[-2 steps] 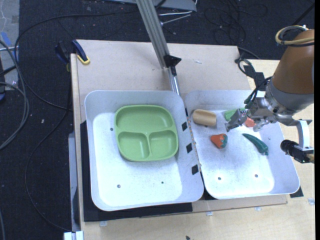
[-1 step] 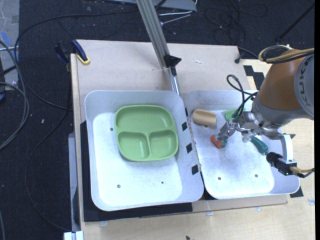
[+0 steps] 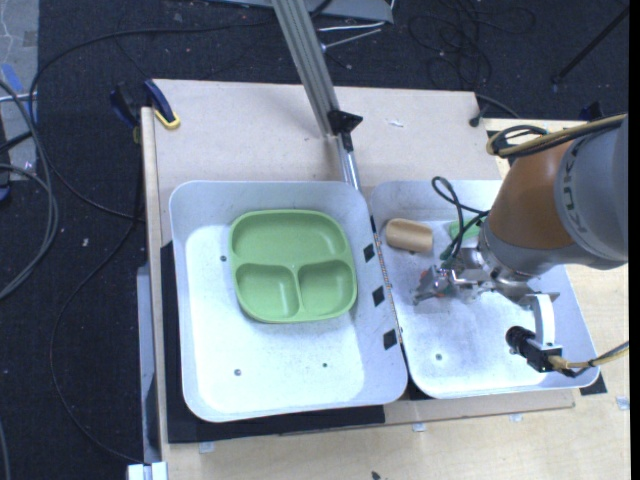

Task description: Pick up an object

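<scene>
Gripper [image 3: 438, 286] low inside the right bin [image 3: 480, 386], near the middle of its floor, pointing toward that bin's left wall. Open or closed: cannot tell, the metal tip being small and blurred against the white floor. Nothing visibly held there.

Behind the gripper, toward the right bin's right side, the grey arm [image 3: 590, 203] with its orange band [image 3: 530, 203], covering the bin's far-right corner. Thin black cable [image 3: 447, 200] looping off the wrist above the bin's far edge. White bracket with a black tip [image 3: 535, 340] hanging from the wrist over the bin's near-right part.

Tan cylinder [image 3: 408, 235] lying on its side in the right bin's far-left part, apart from the gripper. Small green thing [image 3: 461, 233] just beside it toward the arm, partly hidden by the wrist.

Left bin [image 3: 270, 393] edge to edge with the right bin, black tabs at the seam. Green divided plate [image 3: 294, 265] flat in the left bin, in its far half.

Grey pole [image 3: 310, 58] slanting up from beyond the right bin's far-left corner. Wooden bench [image 3: 250, 133] under both bins.
</scene>
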Controlling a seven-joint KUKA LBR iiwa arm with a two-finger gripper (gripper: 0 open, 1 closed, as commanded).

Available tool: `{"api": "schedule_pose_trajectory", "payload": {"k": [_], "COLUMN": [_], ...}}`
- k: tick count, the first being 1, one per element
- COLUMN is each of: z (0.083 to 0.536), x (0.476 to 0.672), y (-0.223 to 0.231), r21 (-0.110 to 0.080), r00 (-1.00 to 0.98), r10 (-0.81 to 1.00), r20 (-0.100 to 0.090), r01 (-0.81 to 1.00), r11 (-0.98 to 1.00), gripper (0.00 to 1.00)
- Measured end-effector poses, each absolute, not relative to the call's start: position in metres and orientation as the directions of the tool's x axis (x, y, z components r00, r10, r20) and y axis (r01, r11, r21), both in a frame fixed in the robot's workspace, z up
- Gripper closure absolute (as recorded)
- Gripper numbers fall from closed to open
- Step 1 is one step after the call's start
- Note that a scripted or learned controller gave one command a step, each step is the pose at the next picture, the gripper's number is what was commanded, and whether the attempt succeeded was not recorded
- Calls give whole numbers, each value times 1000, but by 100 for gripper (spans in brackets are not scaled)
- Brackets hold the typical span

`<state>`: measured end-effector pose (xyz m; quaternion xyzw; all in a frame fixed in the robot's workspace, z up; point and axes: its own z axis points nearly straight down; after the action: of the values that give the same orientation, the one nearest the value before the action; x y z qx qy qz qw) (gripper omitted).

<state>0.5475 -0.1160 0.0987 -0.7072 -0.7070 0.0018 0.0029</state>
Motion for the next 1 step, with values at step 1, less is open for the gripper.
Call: {"api": "schedule_pose_trajectory", "payload": {"k": [1], "z": [112], "x": [549], "y": [-117], "r21": [0], "r00": [1], "r10": [1000], "r20": [0], "r01": [1000], "r11": [-1], "gripper": [100]}}
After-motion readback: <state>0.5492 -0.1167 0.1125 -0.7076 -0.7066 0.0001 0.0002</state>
